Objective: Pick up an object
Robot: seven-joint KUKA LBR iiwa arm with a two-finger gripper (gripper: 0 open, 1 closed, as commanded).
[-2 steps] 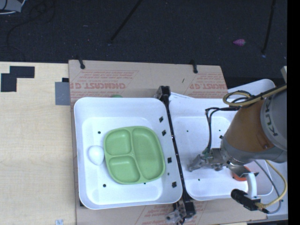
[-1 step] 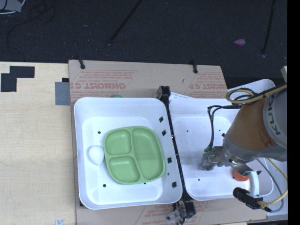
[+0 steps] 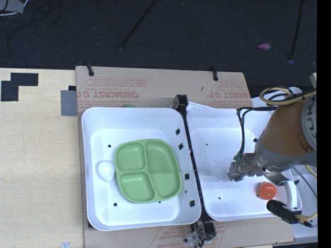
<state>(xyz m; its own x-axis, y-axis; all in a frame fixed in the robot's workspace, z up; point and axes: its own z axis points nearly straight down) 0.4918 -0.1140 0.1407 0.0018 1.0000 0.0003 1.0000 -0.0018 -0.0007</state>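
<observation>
Gripper (image 3: 239, 170) low in right bin (image 3: 217, 138), open or closed: cannot tell. Orange ball (image 3: 267, 190) near right edge, not picked. Pick-up not done.

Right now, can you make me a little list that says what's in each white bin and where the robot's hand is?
left bin: green plate with four compartments, lying flat; small white egg-shaped thing touching its left edge
right bin: orange ball-like thing near the right side
gripper: low over the right bin, left of the orange thing, apart from it
held: nothing seen
</observation>
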